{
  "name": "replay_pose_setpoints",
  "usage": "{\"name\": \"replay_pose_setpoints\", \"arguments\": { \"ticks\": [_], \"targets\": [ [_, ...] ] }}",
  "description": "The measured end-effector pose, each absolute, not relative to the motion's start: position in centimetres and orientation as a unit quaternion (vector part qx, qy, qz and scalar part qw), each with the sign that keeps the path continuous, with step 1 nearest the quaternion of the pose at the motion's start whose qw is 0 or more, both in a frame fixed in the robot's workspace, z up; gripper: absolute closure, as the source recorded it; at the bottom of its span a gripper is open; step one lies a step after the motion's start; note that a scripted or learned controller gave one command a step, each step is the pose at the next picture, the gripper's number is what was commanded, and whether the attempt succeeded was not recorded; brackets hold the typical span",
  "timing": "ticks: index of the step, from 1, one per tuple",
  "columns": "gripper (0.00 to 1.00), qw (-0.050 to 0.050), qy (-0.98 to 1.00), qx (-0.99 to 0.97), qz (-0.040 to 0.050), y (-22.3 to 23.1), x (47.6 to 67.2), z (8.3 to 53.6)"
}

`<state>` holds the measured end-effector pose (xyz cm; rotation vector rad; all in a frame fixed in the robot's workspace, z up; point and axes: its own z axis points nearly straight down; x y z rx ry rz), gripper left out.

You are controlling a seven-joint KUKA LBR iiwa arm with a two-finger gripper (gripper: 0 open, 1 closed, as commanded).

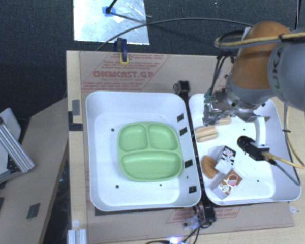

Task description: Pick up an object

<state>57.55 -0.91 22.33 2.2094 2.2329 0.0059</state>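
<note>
Small printed box (227, 183), label unreadable; board (123, 74) reads CHEMCAST GP

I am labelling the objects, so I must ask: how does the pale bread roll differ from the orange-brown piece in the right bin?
The bread roll is pale tan; the orange-brown piece is darker. The roll lies crosswise just below the gripper; the piece lies farther from it, beside a small box. Both lie in the right bin near its left wall.

One fixed camera, above the bench (157, 65), slanting down, seemingly fairly near
</note>
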Motion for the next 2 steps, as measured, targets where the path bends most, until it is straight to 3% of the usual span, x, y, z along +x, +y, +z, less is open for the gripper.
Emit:
{"name": "replay_pose_setpoints", "arguments": {
  "ticks": [1, 2],
  "targets": [
    [1.00, 0.000, 0.710, 0.704, 0.0013, 3.7, 57.5, 22.4],
    [1.00, 0.000, 0.711, 0.703, 0.0020, 8.9, 59.3, 22.5]
  ]
}}
